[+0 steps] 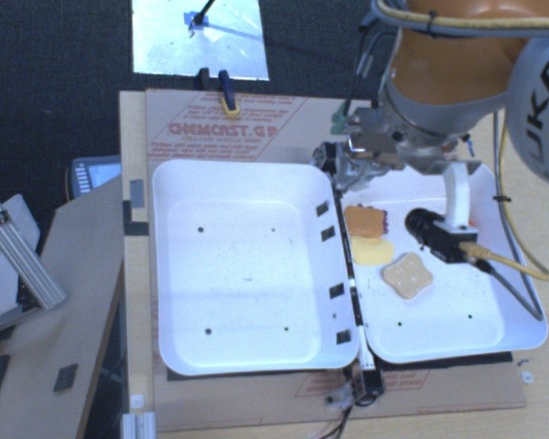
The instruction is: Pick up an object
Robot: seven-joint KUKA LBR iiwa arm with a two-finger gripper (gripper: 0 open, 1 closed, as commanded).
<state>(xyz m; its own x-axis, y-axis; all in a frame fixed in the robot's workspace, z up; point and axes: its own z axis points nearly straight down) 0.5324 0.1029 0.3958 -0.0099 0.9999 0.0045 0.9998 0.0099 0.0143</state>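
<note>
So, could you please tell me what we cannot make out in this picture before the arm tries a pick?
- End effector, camera view: the arm's own wrist and orange band cover much of it, so its state is unreadable.
- Far part of the right bin: hidden under the arm.
- Orange-and-purple item: too small to identify, overlapping the yellow piece.
- Arm: cut off by the top and right edges.
</note>
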